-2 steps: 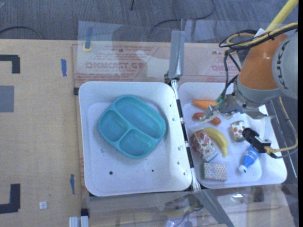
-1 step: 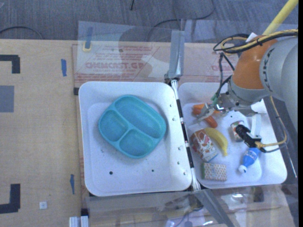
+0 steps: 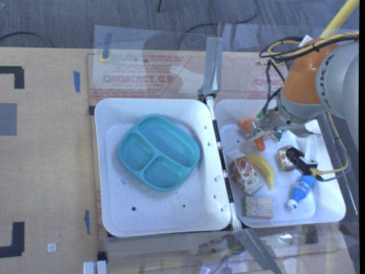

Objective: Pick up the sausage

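— Sausage (image 3: 246, 127): where does it lie?

— In the right bin (image 3: 329, 209), toward the far left corner. It is a short orange-red piece on the white floor, just beside the hand (image 3: 266, 131).

— Does the hand grip it?

— That cannot be told. The arm (image 3: 308, 79) reaches in from the right and the hand hangs low over that corner, right at the sausage. The slanting view does not show whether the hand is open or closed, or whether anything sits in it. A second small orange bit (image 3: 260, 144) shows just on the near side of the hand, and it is too small to tell whether it belongs to the sausage.

— What else shares that bin?

— A banana (image 3: 264, 169) lies in the middle, touching a red-patterned carton (image 3: 246, 174) on its left. A small can (image 3: 284, 158) sits to the banana's right. Nearer the front are a speckled block (image 3: 259, 207) and a blue bottle (image 3: 300, 191) lying tilted with its white cap toward the front edge. All of these are apart from the sausage.

— And the left bin (image 3: 114, 210)?

— It holds a teal divided plate (image 3: 159, 152), roughly in its middle and turned at an angle. Both bins sit side by side on the pale counter (image 3: 45, 153), well apart from its blue tape marks
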Tool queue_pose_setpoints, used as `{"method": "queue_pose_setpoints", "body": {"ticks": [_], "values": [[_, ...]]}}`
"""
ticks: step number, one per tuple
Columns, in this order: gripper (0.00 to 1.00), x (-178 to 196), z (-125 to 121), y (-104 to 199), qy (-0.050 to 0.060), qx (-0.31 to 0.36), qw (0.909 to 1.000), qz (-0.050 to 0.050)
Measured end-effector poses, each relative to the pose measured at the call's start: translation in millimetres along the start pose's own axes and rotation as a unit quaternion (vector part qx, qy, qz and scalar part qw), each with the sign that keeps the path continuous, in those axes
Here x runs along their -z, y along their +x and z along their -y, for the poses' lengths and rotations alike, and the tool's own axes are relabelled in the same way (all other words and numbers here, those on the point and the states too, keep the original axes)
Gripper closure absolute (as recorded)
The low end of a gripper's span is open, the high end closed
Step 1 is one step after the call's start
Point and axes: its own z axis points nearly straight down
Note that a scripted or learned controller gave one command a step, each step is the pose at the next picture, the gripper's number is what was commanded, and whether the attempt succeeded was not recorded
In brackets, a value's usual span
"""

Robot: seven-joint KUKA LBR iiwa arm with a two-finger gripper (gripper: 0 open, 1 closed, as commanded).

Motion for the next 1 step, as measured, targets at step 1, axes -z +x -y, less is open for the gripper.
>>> {"method": "queue_pose_setpoints", "body": {"ticks": [1], "values": [[1.00,85.9,-49.4,41.5,0.005,0.107,0.9942,-0.004]]}}
